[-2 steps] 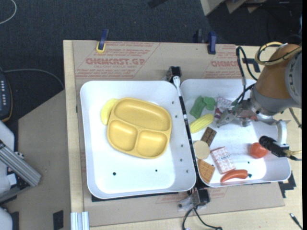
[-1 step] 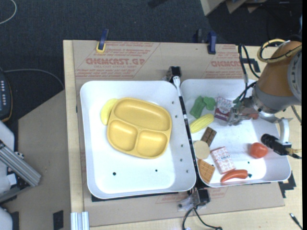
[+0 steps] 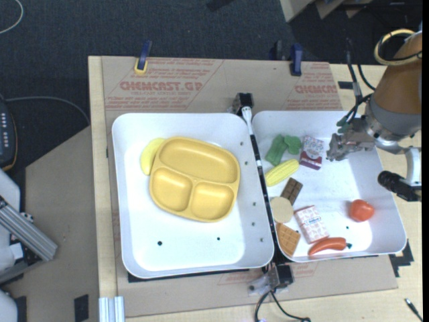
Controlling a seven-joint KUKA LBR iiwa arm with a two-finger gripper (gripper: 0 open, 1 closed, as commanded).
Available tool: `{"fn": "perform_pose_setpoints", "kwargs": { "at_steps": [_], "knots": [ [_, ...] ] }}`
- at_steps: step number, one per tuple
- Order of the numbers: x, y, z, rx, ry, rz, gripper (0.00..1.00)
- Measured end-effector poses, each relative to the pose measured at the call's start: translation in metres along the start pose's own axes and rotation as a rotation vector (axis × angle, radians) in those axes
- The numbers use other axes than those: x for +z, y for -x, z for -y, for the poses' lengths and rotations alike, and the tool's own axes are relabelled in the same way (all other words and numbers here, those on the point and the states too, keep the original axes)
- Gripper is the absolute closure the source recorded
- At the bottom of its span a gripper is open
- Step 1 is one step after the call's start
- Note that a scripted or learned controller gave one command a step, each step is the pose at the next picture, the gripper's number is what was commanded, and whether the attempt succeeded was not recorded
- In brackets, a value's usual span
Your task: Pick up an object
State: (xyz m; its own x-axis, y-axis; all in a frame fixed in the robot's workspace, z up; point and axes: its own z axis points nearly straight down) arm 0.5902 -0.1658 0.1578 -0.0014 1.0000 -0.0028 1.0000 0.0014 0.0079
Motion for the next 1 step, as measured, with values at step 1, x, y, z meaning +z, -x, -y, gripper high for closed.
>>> {"fn": "perform_pose_setpoints", "kwargs": {
  "at_steps": [1],
  "knots": [
    [-0.0613, -0.0043, 0.0038, 0.0, 0.001, 0.0, 1.0]
  ]
}}
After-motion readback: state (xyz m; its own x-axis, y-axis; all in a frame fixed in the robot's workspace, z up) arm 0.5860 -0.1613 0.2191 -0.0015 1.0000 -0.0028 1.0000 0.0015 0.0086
